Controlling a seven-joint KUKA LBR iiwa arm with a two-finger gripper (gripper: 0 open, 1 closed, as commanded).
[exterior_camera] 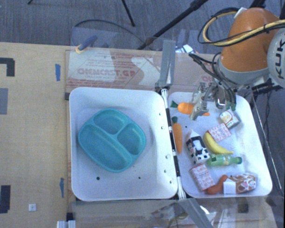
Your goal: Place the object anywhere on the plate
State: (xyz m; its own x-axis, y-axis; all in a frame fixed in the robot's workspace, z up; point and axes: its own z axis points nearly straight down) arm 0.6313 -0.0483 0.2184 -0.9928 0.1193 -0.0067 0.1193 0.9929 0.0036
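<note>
So the teal three-compartment plastic plate point(111, 139) sits in the left white bin point(82, 100) with nothing on it. All the toy food is over in the right white bin point(254, 120): an orange carrot point(177, 136) along its left wall, a yellow banana point(215, 145), a green bottle point(223, 160), a black-and-white milk carton point(197, 149) and a few small snack packs. The grey arm's jaws point(200, 107) hang over the far left corner of that bin, just beside a small orange fruit point(185, 108). Can't tell how far open they are, or whether they've got anything.
</note>
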